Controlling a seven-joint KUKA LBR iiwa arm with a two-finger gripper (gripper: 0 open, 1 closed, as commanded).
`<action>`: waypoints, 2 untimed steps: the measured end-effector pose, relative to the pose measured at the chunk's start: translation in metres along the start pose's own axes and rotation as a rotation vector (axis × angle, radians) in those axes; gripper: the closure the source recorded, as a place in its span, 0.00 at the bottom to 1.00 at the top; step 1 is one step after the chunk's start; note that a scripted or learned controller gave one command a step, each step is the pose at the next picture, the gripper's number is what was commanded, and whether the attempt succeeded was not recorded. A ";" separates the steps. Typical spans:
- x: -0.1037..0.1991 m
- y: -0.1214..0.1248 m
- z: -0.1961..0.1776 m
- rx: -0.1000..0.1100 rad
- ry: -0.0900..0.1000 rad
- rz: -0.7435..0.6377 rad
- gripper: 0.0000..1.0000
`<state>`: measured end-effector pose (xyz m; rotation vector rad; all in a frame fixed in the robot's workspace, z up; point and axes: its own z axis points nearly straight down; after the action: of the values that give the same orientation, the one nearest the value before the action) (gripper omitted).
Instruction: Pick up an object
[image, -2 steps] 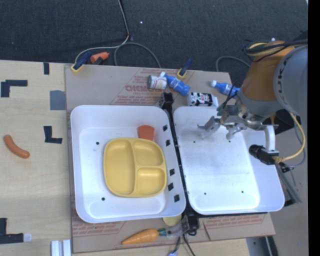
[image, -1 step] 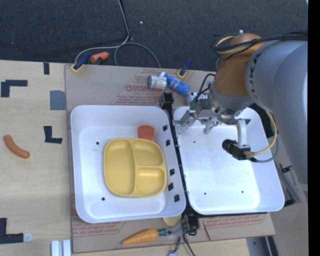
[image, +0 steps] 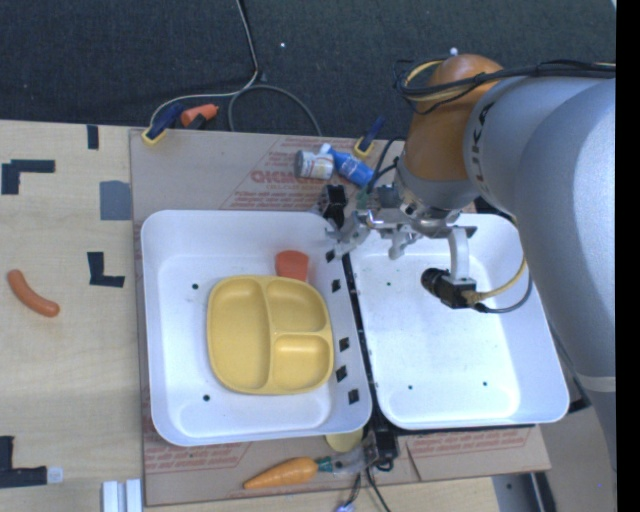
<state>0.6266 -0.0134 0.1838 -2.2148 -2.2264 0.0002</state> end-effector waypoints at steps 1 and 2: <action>-0.075 0.038 -0.011 -0.004 -0.004 0.008 0.00; -0.017 0.041 0.000 0.001 -0.001 0.001 0.00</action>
<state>0.6681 -0.0298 0.1834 -2.2149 -2.2254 0.0023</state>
